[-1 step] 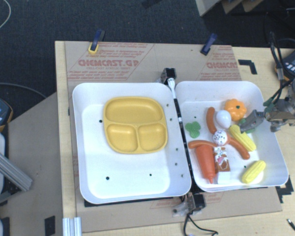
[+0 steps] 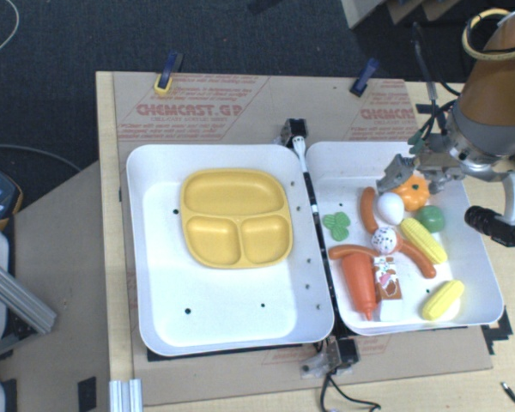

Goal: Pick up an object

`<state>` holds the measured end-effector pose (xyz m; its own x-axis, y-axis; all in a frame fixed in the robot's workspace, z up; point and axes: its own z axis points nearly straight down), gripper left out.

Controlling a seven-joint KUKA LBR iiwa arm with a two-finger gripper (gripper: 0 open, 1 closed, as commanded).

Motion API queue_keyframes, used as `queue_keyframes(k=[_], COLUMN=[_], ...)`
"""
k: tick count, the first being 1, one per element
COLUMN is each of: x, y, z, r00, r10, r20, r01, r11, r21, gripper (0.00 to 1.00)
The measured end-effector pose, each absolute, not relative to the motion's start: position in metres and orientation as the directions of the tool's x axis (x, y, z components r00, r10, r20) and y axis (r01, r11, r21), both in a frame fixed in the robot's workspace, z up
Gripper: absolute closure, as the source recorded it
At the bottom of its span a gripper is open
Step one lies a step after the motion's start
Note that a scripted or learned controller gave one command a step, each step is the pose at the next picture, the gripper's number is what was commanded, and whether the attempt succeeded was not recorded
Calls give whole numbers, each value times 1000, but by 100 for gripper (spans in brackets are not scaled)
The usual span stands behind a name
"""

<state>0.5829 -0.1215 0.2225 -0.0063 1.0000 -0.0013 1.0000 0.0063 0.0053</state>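
Note:
The right bin (image 2: 463,318) holds several toy foods. Among them are an orange fruit (image 2: 413,194), a white egg (image 2: 390,207), a red sausage (image 2: 369,209), a green piece (image 2: 430,220) and a corn cob (image 2: 423,241). Nearer the front lie a dotted white ball (image 2: 384,241), a carrot (image 2: 359,281), a small packet (image 2: 387,278) and a yellow piece (image 2: 442,299). My gripper (image 2: 402,175) hangs low over the bin's far side, right above the orange fruit and the egg. No object shows as lifted.
A yellow divided plate (image 2: 237,215) lies in the left bin (image 2: 206,324). A green leaf-shaped toy (image 2: 336,224) sits by the divider between the bins. The grey arm (image 2: 489,101) comes in from the upper right. Clamps (image 2: 166,74) hold the board's far edge.

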Motion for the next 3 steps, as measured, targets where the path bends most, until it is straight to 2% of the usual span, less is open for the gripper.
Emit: queue_keyframes(k=[1,2,3], x=[594,613,570], y=[-118,-49,38], z=[93,191,251], r00=[-1,-8,-11], r10=[1000,1000,1000], r20=[3,1,4], r01=[1000,1000,1000], r11=[1,8,11], r21=[-11,10,6], gripper=[0,0,0])
